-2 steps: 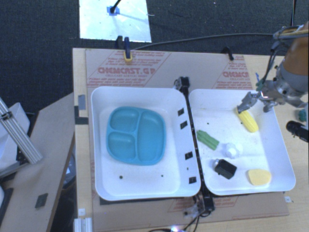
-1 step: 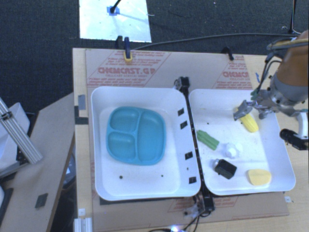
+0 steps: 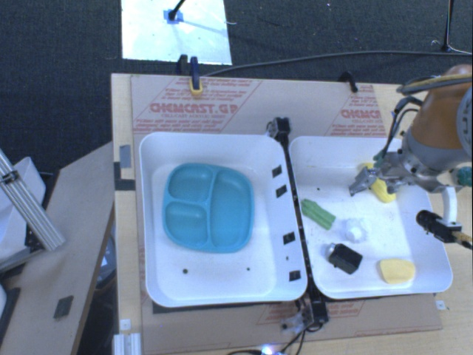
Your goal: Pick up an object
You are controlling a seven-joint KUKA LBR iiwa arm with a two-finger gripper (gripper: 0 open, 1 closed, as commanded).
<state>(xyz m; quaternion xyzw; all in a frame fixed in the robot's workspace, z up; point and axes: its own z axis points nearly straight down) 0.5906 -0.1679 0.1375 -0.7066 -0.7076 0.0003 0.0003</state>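
My gripper [image 3: 367, 180] hangs over the upper part of the right bin [image 3: 440, 272], close to its back wall. A small yellow object [image 3: 383, 191] lies right beside the gripper, partly hidden by it, and whether they touch is unclear. Further down the same bin lie a green ridged piece [image 3: 318, 214], a small white object [image 3: 355, 231], a black block [image 3: 344, 257] and a yellow sponge-like piece [image 3: 397, 271].
The left bin [image 3: 155, 272] holds a blue divided plate [image 3: 208, 206]. A divider with black clips [image 3: 290, 220] runs between the two bins. The arm's grey and orange body [image 3: 440, 128] reaches in over the right bin's far right corner.
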